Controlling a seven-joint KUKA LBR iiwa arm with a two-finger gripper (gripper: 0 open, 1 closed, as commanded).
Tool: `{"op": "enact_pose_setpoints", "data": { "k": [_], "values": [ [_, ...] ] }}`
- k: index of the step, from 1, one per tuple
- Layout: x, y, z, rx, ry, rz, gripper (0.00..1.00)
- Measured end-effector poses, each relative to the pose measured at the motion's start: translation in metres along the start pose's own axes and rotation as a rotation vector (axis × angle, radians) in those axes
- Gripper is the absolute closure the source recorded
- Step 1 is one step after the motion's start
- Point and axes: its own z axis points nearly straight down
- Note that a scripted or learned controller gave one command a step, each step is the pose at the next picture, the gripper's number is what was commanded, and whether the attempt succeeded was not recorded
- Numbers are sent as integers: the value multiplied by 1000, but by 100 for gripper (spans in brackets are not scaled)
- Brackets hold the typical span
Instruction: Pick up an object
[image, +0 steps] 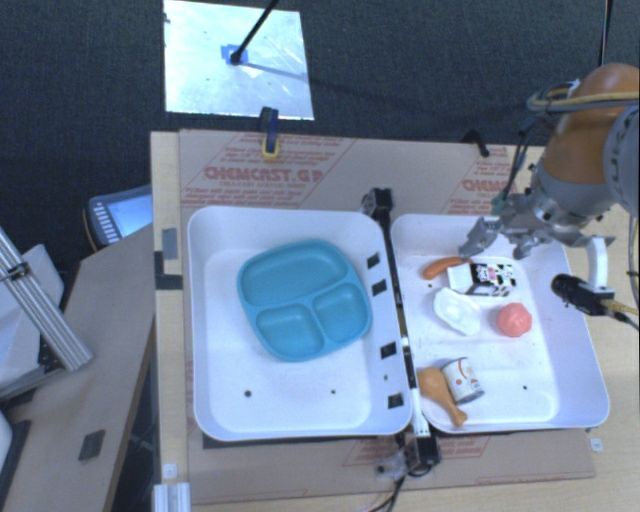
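Objects to pick: a small cluster in the right bin (575, 395), all lying loose on its floor.
Carrot-like piece (441, 267): slim, orange, smooth, tapered; near the bin's far left, just beside the carton.
Carton (487, 277): small boxy pack, white with black patches and a spot of red; the print is too small to read.
White lump (458, 311): pale, soft-looking, irregular shape, just below the carton, mid-bin.
Pink ball (514, 320): round, matte, salmon pink, right of the white lump and apart from it.
Can (463, 380): short cylinder on its side, white label with a red mark, dark metallic end; wording unreadable.
Drumstick shape (441, 392): tan-orange, glossy, bulbous at one end and narrow at the other, touching the can at the bin's near left.
Gripper (507, 236): grey metal, hanging over the far edge of the right bin, just above the carton; fingers spread, with nothing between them.
Arm (590, 130): orange band above a grey wrist, cables looped alongside.
Left bin (215, 330): shallow white plastic, rounded corners.
Blue tray (304, 298): turquoise plastic, three compartments, rounded outline, lying tilted mid-bin.
Backing board (300, 170): brown sheet under both bins, printed in red "CHEMCAST GP", repeated in places.
Clamp (270, 132): black and yellow, on the board's far edge.
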Motion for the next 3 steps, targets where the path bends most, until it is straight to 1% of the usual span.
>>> {"op": "enact_pose_setpoints", "data": {
  "k": [1,2,3],
  "values": [
    [0,3,-8,-13,-2,-2,0],
    [0,1,33,-12,-2,-1,0],
    [-9,11,81,-20,-8,1,0]
  ]
}}
